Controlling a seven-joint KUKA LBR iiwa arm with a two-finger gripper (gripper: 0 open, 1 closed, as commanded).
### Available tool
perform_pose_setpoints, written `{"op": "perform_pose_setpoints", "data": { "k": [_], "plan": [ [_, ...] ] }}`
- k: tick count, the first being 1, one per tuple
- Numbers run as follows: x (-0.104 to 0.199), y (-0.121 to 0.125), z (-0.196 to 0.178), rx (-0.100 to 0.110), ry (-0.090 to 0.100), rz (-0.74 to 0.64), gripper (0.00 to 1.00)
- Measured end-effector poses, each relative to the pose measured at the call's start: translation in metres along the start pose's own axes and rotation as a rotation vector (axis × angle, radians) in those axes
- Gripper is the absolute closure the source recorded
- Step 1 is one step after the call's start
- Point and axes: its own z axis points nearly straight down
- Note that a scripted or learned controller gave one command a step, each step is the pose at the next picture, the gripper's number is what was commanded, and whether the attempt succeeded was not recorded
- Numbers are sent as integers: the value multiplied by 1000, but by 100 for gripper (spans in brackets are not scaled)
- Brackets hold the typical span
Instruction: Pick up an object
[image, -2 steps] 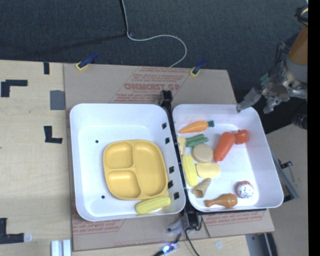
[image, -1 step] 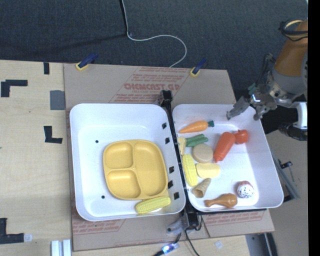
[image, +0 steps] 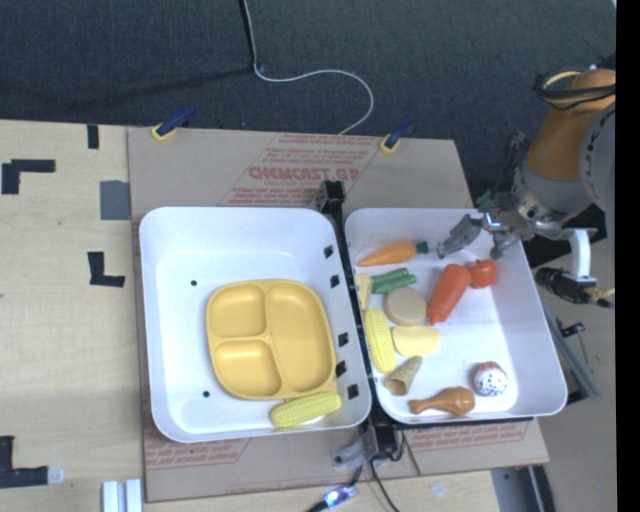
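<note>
Cardboard (image: 300, 170) print — perhaps "CHEMGUARD"

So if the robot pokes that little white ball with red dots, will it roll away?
Probably. The ball looks round, so it would likely roll easily. It lies near the right bin's wall, which should stop it. It looks small and likely light.

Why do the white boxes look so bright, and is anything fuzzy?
In the camera view, overhead light washes out the white bins, with soft shadows along their walls; the gripper looks slightly blurred, while the yellow plate stays sharp.
</note>
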Motion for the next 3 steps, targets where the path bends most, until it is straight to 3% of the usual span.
{"op": "perform_pose_setpoints", "data": {
  "k": [1,2,3],
  "plan": [
    [9,-2,60,-1,0,0,0],
    [9,-2,76,-4,-2,-1,0],
    [10,-1,63,-8,-3,-2,100]
  ]
}}
